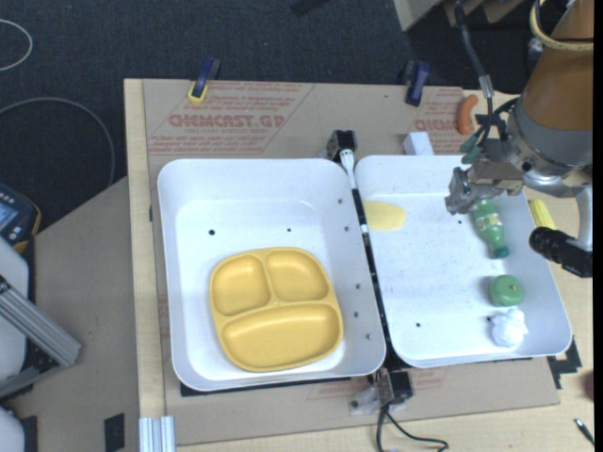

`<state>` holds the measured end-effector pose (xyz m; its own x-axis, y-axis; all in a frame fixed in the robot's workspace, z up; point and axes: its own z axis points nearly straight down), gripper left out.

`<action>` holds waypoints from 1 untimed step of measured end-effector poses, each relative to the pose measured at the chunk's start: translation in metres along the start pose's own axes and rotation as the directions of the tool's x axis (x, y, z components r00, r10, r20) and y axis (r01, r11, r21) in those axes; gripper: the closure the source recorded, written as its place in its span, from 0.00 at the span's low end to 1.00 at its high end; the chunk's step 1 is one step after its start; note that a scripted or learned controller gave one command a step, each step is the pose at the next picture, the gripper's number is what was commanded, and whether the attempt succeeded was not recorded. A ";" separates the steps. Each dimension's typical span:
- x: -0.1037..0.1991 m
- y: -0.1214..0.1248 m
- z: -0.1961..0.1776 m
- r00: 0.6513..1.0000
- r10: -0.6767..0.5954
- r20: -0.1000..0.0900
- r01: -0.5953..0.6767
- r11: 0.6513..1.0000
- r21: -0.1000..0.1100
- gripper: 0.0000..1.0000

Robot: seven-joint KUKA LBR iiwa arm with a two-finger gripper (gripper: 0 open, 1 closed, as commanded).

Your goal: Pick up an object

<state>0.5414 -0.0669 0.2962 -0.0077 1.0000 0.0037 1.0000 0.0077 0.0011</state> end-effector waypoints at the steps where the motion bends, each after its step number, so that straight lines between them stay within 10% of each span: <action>1: 0.081 -0.060 -0.031 1.000 -0.003 -0.001 0.003 1.000 0.003 1.00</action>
<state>0.4804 0.0136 0.3279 -0.0104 0.9999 0.0045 0.9999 0.0104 -0.0016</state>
